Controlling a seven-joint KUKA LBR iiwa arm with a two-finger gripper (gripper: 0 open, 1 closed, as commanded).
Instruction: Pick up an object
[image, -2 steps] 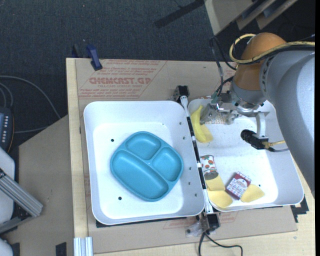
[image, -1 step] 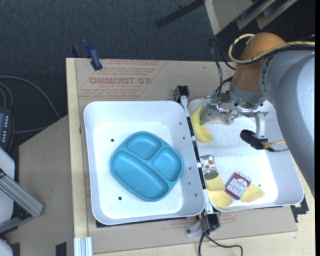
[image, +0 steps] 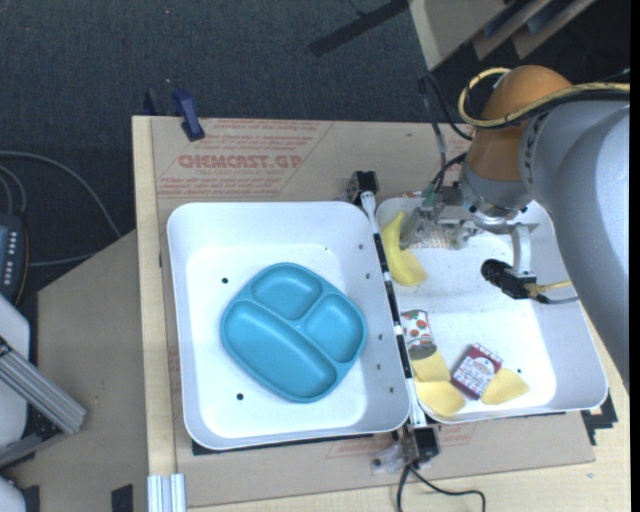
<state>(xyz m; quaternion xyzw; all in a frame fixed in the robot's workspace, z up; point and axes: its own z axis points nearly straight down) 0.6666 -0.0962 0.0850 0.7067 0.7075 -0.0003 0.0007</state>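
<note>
Red printed lettering on the brown cardboard sheet (image: 240, 160) covering the worktop, at 12 o'clock of the left bin (image: 185, 225), reads "CHEMCAST GP"; the smaller lines around it are illegible. Print on the small red packet (image: 475, 371) cannot be read.

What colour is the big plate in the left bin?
The plate is light blue all over, with three sections. The camera view shows it well.

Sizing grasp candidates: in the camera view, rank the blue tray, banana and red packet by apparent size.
1. blue tray, by far the largest
2. banana
3. red packet, smallest, though the banana's far end is partly hidden
</note>
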